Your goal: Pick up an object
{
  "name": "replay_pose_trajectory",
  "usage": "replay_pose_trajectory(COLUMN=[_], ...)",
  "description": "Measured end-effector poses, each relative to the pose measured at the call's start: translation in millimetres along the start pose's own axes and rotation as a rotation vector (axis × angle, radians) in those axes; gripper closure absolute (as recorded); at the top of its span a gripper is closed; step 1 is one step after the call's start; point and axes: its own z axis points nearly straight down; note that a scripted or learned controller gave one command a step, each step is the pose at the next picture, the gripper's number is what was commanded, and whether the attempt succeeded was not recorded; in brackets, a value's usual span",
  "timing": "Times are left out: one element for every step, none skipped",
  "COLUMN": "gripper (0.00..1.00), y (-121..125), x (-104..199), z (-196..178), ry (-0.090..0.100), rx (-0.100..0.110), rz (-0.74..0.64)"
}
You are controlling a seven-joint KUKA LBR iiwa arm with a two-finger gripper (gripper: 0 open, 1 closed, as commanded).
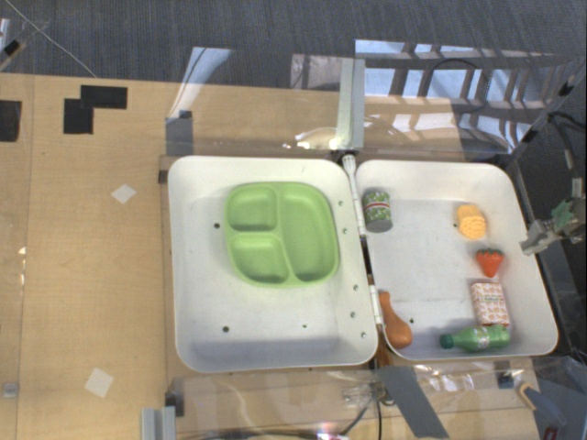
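1. The pincer (548,232) hangs at the right bin's (431,177) outer rim; I cannot tell its state.
2. The strawberry (491,262) lies nearest, just inward and below, with the corn (470,221) slightly farther inward.

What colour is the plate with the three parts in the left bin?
The plate is light green, seen clearly in the camera view.

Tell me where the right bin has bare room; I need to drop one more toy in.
Right white bin: bare middle, between small green can and yellow corn toy. Crowded: near-right corner, around green bottle and patterned box.
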Motion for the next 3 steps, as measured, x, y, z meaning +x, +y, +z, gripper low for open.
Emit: replay_pose_trajectory(gripper=[1.00,1.00,1.00], y=[-12,-11,-10], x=[2,7,11], z=[-16,-24,-32], ry=[0.000,0.000,-0.001], rx=[0.002,0.003,0.004], rz=[0.350,0.831,1.277])
